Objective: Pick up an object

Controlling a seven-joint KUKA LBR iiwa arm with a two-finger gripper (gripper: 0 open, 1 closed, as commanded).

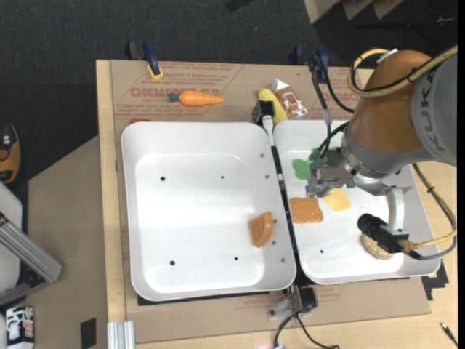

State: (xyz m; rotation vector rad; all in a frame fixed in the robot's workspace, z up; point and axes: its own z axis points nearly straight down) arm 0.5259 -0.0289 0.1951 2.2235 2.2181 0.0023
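1 fixed camera looks down at a slant on both white bins (145,195), arm (396,115) entering right.

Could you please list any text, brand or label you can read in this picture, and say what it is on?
"KUKA", partly cut off, on the grey arm.
Red printing on the cardboard sheet, beside the toy carrot: too faint to read.
Small carton above the right bin: print too small to read.
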